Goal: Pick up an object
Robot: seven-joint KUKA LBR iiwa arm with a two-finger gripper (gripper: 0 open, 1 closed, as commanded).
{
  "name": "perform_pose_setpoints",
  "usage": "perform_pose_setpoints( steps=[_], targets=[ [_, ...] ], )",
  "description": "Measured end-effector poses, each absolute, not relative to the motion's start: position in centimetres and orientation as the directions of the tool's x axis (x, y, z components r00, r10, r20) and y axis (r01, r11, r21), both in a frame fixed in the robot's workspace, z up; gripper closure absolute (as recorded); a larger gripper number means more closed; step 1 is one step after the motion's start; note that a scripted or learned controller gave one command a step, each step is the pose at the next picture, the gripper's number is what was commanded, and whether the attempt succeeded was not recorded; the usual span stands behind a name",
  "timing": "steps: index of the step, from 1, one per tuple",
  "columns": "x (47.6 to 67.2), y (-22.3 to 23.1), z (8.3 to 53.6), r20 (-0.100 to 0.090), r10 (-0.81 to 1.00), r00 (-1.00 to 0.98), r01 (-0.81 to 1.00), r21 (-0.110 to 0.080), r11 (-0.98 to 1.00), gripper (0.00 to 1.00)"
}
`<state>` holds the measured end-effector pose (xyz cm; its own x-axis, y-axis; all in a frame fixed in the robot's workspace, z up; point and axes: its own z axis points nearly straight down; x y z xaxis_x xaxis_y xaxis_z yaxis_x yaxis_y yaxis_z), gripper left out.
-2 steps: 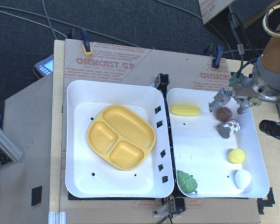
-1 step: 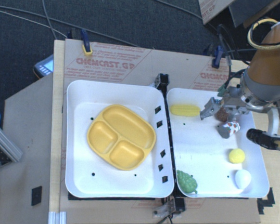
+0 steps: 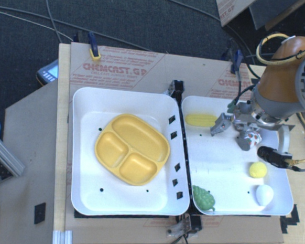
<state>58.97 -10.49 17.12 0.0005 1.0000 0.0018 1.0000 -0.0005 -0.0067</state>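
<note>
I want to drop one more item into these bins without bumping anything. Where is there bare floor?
Left bin: only narrow strips around the yellow divided plate, widest along the near edge. Right bin: the best patch is mid-floor, bordered by the yellow corn, green toy and yellow ball. The far right is crowded by the gripper, ball and white egg.

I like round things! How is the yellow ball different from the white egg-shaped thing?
The small yellow ball is yellow and round; the smooth white egg-shaped object is white and more oval. The ball lies farther from the bin's bottom edge, while the egg sits nearer the corner. Both are small and rest in the right white bin.
</note>
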Motion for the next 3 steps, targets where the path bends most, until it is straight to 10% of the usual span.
perform_pose_setpoints(
  steps=[1,2,3],
  targets=[
    [58.0,-10.5,11.3,0.002,1.000,0.001,1.000,-0.008,-0.001,0.00],
    [58.2,-10.5,12.8,0.001,1.000,0.001,1.000,0.000,-0.001,1.00],
    [58.2,-11.1,19.1,-0.001,1.000,0.000,1.000,0.006,0.000,1.00]
  ],
)
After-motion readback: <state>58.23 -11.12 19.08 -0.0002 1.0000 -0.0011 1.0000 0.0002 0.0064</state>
